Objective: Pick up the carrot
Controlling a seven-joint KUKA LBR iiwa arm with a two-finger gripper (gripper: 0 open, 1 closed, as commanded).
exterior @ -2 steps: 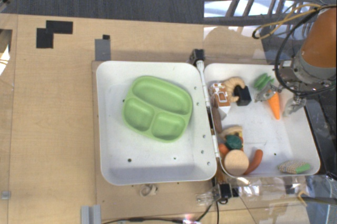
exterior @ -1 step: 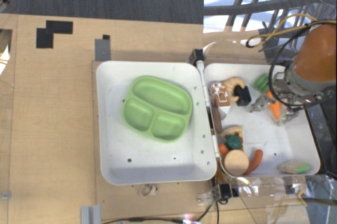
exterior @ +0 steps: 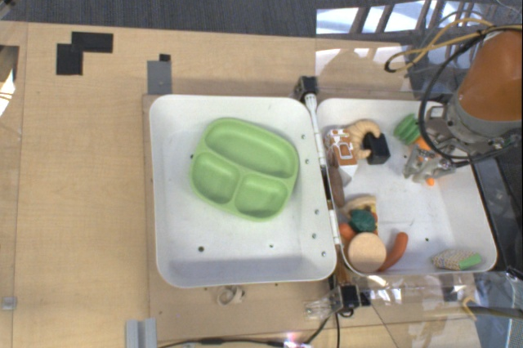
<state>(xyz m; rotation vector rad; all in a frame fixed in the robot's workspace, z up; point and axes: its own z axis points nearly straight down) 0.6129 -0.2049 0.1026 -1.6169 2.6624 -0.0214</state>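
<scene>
The carrot (exterior: 406,128) lies in the right bin (exterior: 466,207) near its far right part. Its leafy green top shows at the upper left, and small bits of its orange body peek out lower down. My gripper (exterior: 426,167) is down directly over the carrot's orange body and hides most of it. The grey wrist and orange band rise to the right, over the bin's right edge. I cannot make out whether the carrot is lifted off the bin floor.
The left bin (exterior: 172,240) holds a green divided plate (exterior: 243,167). The right bin also holds a pastry (exterior: 362,128), a black piece (exterior: 376,147), a brown box (exterior: 342,149), a beige ball (exterior: 366,252), a red sausage (exterior: 397,249) and a speckled item (exterior: 456,260). Cables hang at the back right.
</scene>
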